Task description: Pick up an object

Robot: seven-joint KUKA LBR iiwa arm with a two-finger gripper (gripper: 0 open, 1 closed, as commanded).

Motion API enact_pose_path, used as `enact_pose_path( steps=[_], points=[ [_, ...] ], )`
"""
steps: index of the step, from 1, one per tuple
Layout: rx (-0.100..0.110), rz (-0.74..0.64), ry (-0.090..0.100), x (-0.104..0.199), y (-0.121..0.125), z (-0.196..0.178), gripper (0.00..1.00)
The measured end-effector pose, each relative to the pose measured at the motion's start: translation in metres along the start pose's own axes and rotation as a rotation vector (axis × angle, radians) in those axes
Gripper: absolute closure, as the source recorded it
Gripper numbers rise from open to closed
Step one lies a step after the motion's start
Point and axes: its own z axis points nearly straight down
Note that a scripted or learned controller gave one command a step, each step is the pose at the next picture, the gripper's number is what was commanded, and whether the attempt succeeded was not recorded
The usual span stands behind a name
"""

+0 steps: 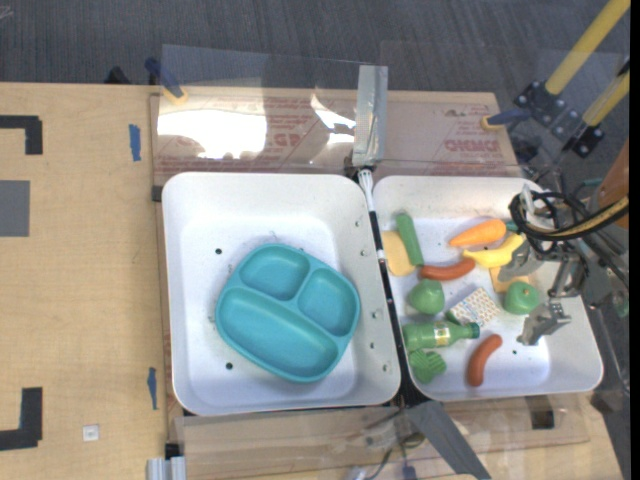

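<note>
My gripper (531, 295) hangs low over the right side of the right bin (575, 373), reaching in from the right. It is open. One finger (517, 260) is near the yellow banana (495, 256) and the other finger (537, 329) is nearer the front. A small green ball-shaped fruit (518, 299) lies between the two fingers on the bin floor, and neither finger visibly presses on it. An orange carrot (478, 233) lies just behind the banana.
The right bin also holds a green cucumber (408, 236), a red chili (447, 269), a green apple (428, 296), a checkered packet (476, 308), a green bottle (440, 335) and a red sausage (482, 359). A teal divided plate (288, 311) sits in the left bin (190, 208).
</note>
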Motion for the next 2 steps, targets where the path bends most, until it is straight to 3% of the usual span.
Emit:
enact_pose_path(
  steps=[1, 2],
  points=[
    [0.003, 0.044, -0.009, -0.069, -0.033, 0.137, 0.00],
    [-0.002, 0.222, -0.008, -0.120, 0.031, 0.148, 0.00]
  ],
)
